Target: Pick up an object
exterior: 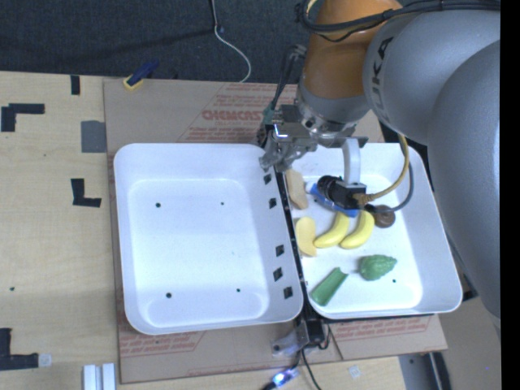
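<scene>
Where bins meet, gripper (280, 149) low

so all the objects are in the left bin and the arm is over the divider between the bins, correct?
Not quite. The camera view shows the bananas, the green block and the green leafy piece in the right bin, not the left bin. The rest holds: the arm's gripper is over the divider between the bins.
</scene>
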Tool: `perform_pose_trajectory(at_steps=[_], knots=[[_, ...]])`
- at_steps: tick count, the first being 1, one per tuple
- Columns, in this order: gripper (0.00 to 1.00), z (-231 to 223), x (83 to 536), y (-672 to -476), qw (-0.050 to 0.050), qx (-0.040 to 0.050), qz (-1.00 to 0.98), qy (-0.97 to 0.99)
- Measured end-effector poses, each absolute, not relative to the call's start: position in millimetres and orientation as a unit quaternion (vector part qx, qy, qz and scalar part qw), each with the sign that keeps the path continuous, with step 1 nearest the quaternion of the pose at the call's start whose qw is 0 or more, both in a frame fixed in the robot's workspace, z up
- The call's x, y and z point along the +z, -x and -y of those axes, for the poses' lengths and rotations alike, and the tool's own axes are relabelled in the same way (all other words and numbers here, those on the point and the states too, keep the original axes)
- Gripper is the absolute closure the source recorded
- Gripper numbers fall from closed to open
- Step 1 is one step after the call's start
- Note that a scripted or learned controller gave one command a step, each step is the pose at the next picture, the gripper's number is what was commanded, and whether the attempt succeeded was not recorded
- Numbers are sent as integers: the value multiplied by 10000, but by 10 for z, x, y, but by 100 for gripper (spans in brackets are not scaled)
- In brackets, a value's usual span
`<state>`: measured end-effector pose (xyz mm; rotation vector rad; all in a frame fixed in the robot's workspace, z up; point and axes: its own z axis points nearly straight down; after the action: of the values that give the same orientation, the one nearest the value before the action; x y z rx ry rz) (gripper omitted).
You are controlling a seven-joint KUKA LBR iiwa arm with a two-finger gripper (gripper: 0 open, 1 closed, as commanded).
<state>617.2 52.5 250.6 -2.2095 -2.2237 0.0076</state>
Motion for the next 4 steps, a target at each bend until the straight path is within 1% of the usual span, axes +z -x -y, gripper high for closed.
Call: perform_pose_trajectory(at_steps=[1, 2, 3, 4], knots=[[100, -877, 2955, -6376, -6, -17, 7091, 7051], [100, -890, 2291, -6529, 14, 30, 7079, 7063], [100, -901, 2427, -6529, 12, 12, 7085, 7057], [100, -781, 1881, -6676, 11, 31, 7073, 7069]])
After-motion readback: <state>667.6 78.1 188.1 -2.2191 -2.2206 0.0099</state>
